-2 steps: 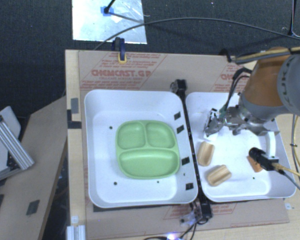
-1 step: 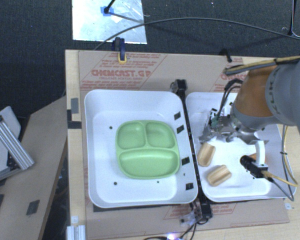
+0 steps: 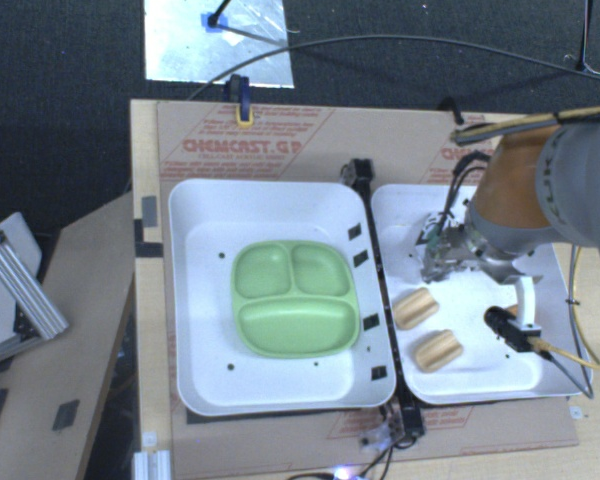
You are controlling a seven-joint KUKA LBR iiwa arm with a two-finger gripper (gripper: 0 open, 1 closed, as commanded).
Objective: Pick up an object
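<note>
Two tan bread-like rolls lie in the right bin (image 3: 480,383): one roll (image 3: 414,308) near the bin's left wall and a second roll (image 3: 435,349) just below it toward the front. My gripper (image 3: 435,259) hangs over the right bin's middle, pointing down, a little above and behind the upper roll. The fingertips are small and dark against the bin floor, with nothing visibly between them. A green divided plate (image 3: 295,298) sits in the middle of the left bin (image 3: 205,228).
The grey arm with its orange band (image 3: 510,183) covers the back right part of the right bin. A dark divider with clips (image 3: 372,268) runs between the bins. A cardboard sheet (image 3: 280,133) lies under both bins.
</note>
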